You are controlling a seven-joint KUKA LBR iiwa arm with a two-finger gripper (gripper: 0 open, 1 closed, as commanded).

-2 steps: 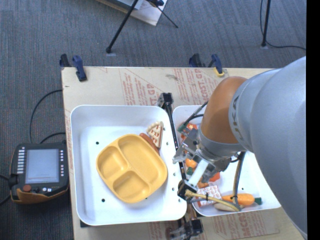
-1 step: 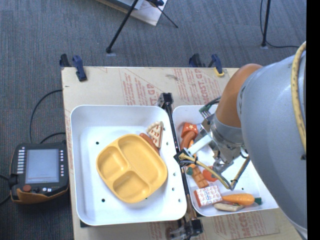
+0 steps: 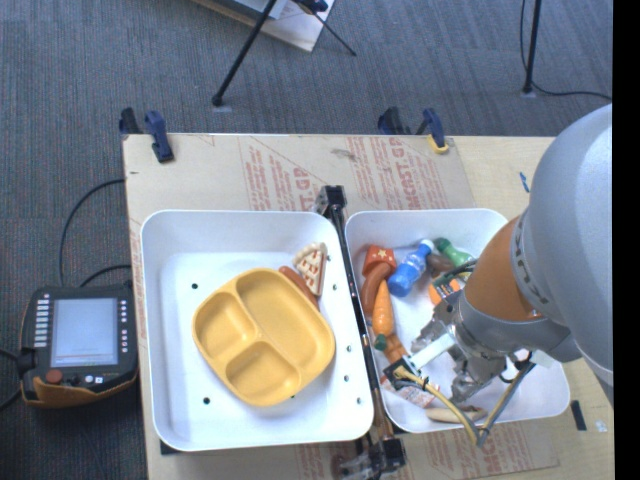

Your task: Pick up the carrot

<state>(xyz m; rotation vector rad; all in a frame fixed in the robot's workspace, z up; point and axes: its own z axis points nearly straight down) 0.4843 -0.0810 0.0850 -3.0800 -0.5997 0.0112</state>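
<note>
On the floor at far left sits a grey teach pendant point(image 3: 80, 343) with an orange base; to its right the bench point(image 3: 240, 168) carries two white bins side by side; the left bin point(image 3: 165, 268) holds a yellow divided plate point(image 3: 262, 336), with a waffle-patterned wedge point(image 3: 312, 264) at its upper right edge; across the divider, the right bin point(image 3: 480, 218) holds the carrot point(image 3: 381, 308), lying lengthwise near the bin's left wall, just below a red toy point(image 3: 377, 259); a blue bottle point(image 3: 408, 270) lies just right of the carrot, and a green piece point(image 3: 452, 253) beyond it; further right the arm point(image 3: 540, 268) reaches down into the bin's lower part; the gripper point(image 3: 445, 360) hangs over clutter there, apart from the carrot; whether the pincer is wide or narrow I cannot tell.
</note>
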